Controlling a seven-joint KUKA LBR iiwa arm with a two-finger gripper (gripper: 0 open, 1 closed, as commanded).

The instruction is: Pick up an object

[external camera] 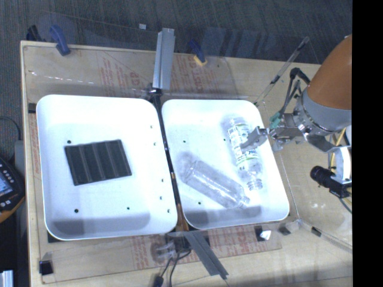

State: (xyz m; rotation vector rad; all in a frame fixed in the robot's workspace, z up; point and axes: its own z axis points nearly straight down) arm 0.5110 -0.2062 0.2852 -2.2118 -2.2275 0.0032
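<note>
Overhead, the two white bins sit side by side on the bench (pixel 239 76), their inner rims nearly touching along a dark seam down the middle. The left bin (pixel 54 208) carries a dark ribbed panel (pixel 97 161) lying flat and slightly askew, left of its centre, with bare white floor on every side of it and plenty of room to the rim.

The right bin (pixel 197 118) holds two clear plastic bottles. One, a labelled bottle (pixel 244 151), lies close to the right wall, running from the upper middle down toward the lower right. The other, an unlabelled bottle (pixel 212 183), lies slantwise across the lower half, its far end near the labelled bottle's lower end; whether they touch is hard to tell. The upper left part of this bin's floor is open.

The grey arm (pixel 326 109) reaches in from the right, and its pincer (pixel 258 136) hovers over the right bin's right rim, just beside the labelled bottle's upper half. Whether its fingers are apart or together cannot be told, and nothing is visibly held between them.
</note>
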